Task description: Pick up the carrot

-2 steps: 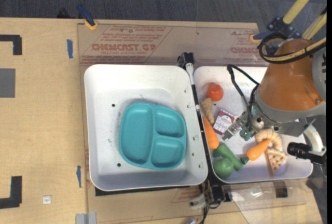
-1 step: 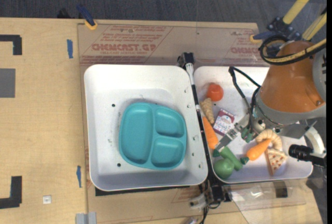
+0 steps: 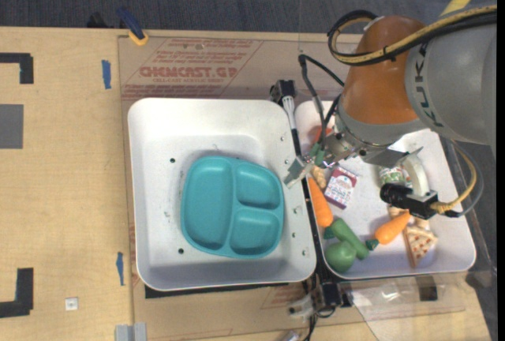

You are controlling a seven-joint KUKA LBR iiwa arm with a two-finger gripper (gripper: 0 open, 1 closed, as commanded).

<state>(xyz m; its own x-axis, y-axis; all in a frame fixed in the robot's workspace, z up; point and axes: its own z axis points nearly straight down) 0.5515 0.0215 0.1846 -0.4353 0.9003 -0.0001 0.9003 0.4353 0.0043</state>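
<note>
Table on the left; on it we see the left bin with a teal divided plate. In the right bin, the carrot lies along the left wall, just below the pincer. We cannot tell the pincer's state. Further right: green toy, second carrot, pizza slice.

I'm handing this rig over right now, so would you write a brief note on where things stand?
Gripper: low over the right bin's left edge; finger state can't be judged.
Carrots: one long carrot lies along that bin's left wall, just below the gripper; a shorter carrot lies further right, near a pizza slice.
Left bin: holds a teal divided plate.
Done: no carrot lifted.
Left: grasp and raise one.
</note>
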